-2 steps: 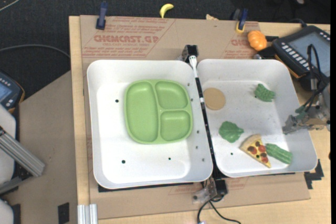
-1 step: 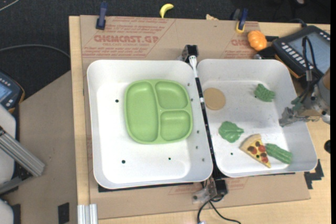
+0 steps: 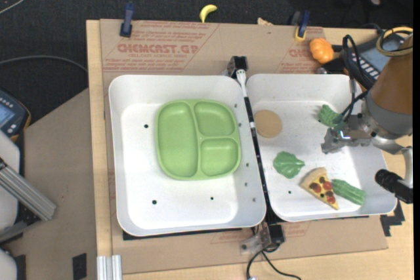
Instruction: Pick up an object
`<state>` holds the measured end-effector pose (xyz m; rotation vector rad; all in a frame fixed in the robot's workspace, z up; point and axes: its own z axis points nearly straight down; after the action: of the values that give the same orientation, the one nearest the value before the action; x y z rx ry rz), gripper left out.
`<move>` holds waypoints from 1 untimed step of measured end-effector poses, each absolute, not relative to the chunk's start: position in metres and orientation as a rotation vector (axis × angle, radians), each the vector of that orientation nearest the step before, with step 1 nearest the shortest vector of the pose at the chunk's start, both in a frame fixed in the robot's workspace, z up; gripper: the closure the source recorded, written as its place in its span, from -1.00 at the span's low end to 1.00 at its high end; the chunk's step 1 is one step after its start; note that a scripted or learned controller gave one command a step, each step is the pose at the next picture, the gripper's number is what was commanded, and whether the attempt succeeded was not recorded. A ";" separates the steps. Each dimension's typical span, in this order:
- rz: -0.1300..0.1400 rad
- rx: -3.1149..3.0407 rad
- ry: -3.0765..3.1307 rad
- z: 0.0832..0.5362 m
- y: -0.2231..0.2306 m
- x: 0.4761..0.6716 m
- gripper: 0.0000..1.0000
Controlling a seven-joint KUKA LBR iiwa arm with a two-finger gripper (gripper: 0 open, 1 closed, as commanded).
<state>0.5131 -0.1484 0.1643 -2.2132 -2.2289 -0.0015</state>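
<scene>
The right bin [image 3: 298, 92] holds several toy foods. A tan round cookie [image 3: 268, 123] lies near its left wall. In the middle lies a green leaf [image 3: 287, 164]. A pizza slice [image 3: 319, 185] and a green pickle-like piece [image 3: 348, 192] lie side by side near the front edge. Another green leafy piece [image 3: 327, 116] sits toward the back right. My gripper [image 3: 336, 140] hangs low over the right side of this bin, just in front of that leafy piece and behind the pizza slice. I see nothing held in it.
The left bin [image 3: 128, 160] holds a green divided plate [image 3: 197, 139]. An orange toy [image 3: 321, 50] and a yellow banana [image 3: 208, 11] lie on the cardboard behind the bins. Black cables and the arm's body crowd the right edge.
</scene>
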 end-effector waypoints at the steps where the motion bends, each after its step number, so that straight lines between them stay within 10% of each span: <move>1: 0.000 -2.216 -2.225 0.080 -0.130 0.557 1.00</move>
<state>0.5568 -0.1297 0.0805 -2.2162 -2.2249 -0.0001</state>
